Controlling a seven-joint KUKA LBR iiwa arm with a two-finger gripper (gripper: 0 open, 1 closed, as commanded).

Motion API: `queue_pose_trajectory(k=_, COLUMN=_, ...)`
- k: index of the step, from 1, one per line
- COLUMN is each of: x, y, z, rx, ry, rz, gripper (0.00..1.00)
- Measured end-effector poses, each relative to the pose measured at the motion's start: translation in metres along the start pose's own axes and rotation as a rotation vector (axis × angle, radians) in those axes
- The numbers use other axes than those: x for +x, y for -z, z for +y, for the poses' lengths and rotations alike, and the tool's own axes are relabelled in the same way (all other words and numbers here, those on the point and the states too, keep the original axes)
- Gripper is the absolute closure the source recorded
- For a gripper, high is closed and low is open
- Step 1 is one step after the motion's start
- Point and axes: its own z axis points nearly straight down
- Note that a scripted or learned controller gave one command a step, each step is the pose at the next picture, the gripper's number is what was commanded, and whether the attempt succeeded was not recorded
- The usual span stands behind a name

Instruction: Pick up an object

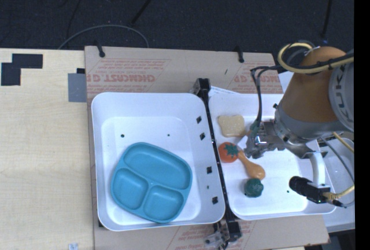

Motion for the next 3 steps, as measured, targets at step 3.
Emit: queue_pose_trajectory(k=3, x=0.131, y=0.015, z=0.058, rx=-0.002, ry=0.000, rz=0.000, gripper=1.00)
